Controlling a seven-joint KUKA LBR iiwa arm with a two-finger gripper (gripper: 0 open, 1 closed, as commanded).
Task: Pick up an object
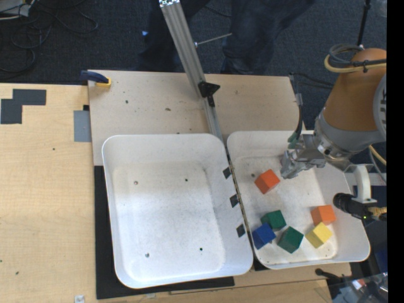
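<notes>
Currently approaching | hand [291,167] just beside orange cube [267,181], grip state unclear | next: centre over cube, descend.

Six coloured blocks [292,225] lie in right bin [252,145].

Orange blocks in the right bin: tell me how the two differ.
The upper orange block lies apart from the other blocks, near the bin's middle, just left of the gripper; the lower orange block sits near the bin's right rim, right beside the yellow block. Both are orange cubes of similar size.
</notes>
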